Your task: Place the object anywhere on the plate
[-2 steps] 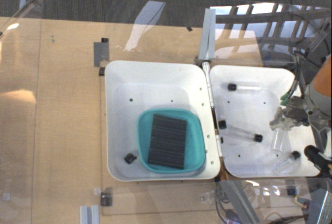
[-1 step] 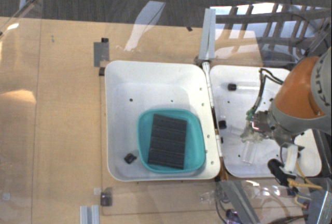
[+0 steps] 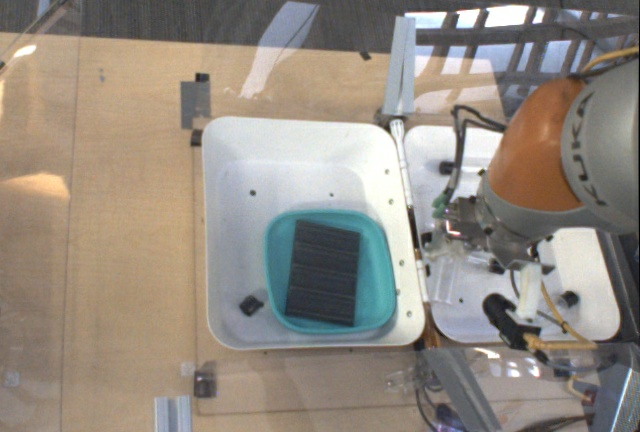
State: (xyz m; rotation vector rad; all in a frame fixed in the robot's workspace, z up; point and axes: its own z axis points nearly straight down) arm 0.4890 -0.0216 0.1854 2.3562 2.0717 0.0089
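A teal plate [image 3: 377, 265] lies in the left bin [image 3: 230, 170], toward its front right. On the plate rests a dark grey ribbed rectangular block [image 3: 323, 271], lying flat and a little tilted. A small black piece [image 3: 250, 304] sits on the bin floor just left of the plate. My gripper [image 3: 452, 232] hangs over the left part of the right bin [image 3: 590, 310], under the grey and orange wrist [image 3: 530, 165], apart from the plate and the block. The wrist hides most of the gripper.
A raised rim [image 3: 408, 220] divides the two bins between the gripper and the plate. Small dark items [image 3: 568, 298] dot the right bin's floor. A metal post [image 3: 400, 60] stands behind the bins. Cables and brackets [image 3: 520, 325] sit at the front right.
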